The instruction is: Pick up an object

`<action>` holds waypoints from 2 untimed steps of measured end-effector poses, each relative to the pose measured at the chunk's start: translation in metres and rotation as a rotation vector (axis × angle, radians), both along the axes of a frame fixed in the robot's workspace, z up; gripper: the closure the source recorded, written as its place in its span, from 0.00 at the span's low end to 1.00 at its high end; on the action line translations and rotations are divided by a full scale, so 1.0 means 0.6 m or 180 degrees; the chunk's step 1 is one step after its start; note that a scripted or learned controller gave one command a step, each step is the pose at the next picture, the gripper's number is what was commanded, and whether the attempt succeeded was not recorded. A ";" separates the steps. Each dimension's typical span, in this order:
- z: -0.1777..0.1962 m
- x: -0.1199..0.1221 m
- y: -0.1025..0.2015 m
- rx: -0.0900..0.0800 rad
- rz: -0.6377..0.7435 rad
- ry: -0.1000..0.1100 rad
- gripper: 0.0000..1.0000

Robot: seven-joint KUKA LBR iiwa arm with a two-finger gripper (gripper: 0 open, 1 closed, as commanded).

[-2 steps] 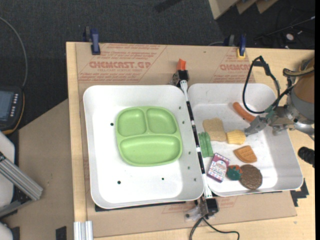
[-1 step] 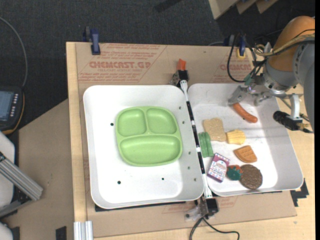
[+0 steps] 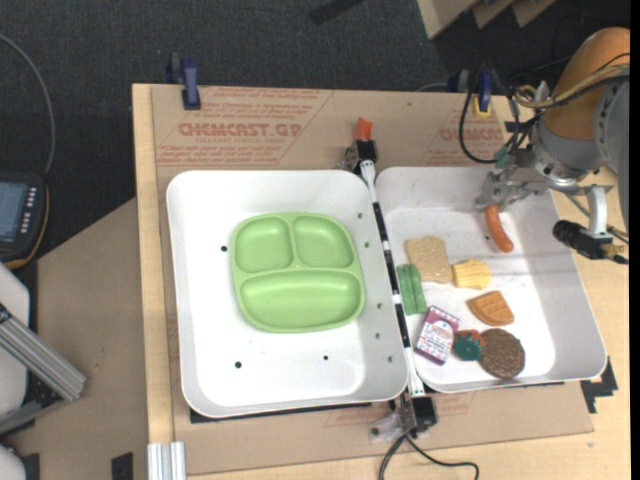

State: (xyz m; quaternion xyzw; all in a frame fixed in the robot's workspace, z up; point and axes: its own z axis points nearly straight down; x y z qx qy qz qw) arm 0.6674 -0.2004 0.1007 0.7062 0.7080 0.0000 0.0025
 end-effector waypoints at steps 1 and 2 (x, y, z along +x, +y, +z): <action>0.112 -0.133 0.108 0.0021 0.0003 0.0013 1.00; 0.143 -0.003 0.234 0.0013 0.0021 -0.0017 1.00</action>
